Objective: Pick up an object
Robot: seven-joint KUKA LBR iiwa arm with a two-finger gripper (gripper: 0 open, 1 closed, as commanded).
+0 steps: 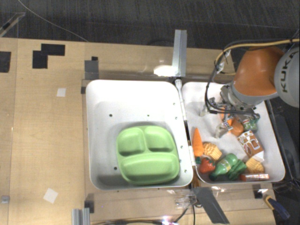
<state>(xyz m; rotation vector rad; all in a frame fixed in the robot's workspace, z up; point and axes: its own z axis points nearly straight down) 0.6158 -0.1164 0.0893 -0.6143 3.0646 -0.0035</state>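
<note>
My gripper (pixel 233 119) hangs low over the back half of the right bin (pixel 194 95), under the orange-banded wrist. Directly below and beside it lie a small orange item (pixel 237 127) and a green item (pixel 251 123); the wrist hides part of them. Nearer the front are an orange carrot (pixel 197 142), a yellow waffle-like piece (pixel 212 150), a red piece (pixel 205 164), a green pepper (pixel 229 166), a brown-and-white packet (pixel 251 142) and a tan cone-like piece (pixel 256 163). Nothing is visibly held.
The left bin (pixel 101 102) holds a green compartment plate (pixel 147 153) toward its front. A metal divider post (pixel 180 50) stands behind the seam between the bins. A thin red-and-white bar (pixel 255 176) lies at the right bin's front edge.
</note>
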